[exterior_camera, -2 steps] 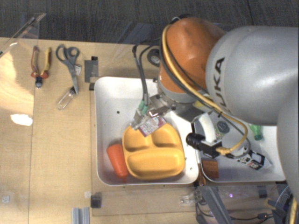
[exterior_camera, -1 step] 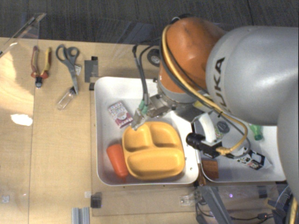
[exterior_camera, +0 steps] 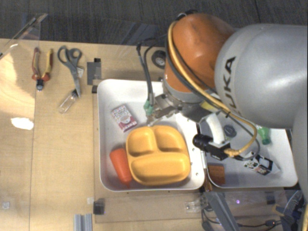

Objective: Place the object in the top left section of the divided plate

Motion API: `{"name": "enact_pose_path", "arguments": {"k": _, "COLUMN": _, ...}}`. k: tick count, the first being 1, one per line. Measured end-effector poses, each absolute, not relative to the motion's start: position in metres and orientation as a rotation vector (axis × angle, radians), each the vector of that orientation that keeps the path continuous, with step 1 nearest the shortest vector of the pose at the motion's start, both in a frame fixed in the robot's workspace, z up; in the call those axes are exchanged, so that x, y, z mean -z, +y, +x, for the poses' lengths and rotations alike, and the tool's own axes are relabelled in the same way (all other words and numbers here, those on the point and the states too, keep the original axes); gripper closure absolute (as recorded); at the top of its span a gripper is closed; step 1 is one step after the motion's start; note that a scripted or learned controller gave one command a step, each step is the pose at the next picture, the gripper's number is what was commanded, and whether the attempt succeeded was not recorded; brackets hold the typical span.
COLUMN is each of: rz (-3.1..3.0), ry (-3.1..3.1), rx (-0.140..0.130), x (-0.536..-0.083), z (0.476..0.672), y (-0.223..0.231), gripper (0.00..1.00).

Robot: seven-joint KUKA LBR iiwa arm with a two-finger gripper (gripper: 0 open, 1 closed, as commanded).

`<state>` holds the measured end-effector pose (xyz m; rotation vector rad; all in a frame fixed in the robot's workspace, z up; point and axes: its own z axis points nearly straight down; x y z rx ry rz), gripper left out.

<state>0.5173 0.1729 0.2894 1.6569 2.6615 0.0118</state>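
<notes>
The arm [exterior_camera: 231, 66] hides the jaws and much of the right bin [exterior_camera: 284, 179].

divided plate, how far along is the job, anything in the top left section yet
Nothing looks done: the yellow divided plate in the left bin has bare sections. The gripper hangs just above the plate's far edge; I can't see anything in it. An orange carrot-like piece and a small card lie beside the plate. Placing is left.

the arm [exterior_camera: 260, 66] is smooth grey, with black "kuka" lettering on its casing at about nine o'clock. an orange band [exterior_camera: 202, 42] caps the wrist. yellow and black cables [exterior_camera: 192, 83] loop around it.
</notes>
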Motion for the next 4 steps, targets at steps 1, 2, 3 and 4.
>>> {"name": "enact_pose_path", "arguments": {"k": 1, "rz": 2.339, "ry": 2.094, "rx": -0.006, "x": -0.331, "z": 0.5, "y": 0.178, "gripper": 1.0}}
{"name": "enact_pose_path", "arguments": {"k": 2, "rz": 2.617, "ry": 1.736, "rx": -0.003, "x": -0.338, "z": 0.488, "y": 0.162, "gripper": 1.0}}
{"name": "enact_pose_path", "arguments": {"k": 3, "rz": 2.78, "ry": 1.462, "rx": -0.002, "x": -0.318, "z": 0.487, "y": 0.181, "gripper": 1.0}}
{"name": "enact_pose_path", "arguments": {"k": 4, "rz": 2.747, "ry": 1.523, "rx": -0.001, "x": -0.272, "z": 0.507, "y": 0.136, "gripper": 1.0}}
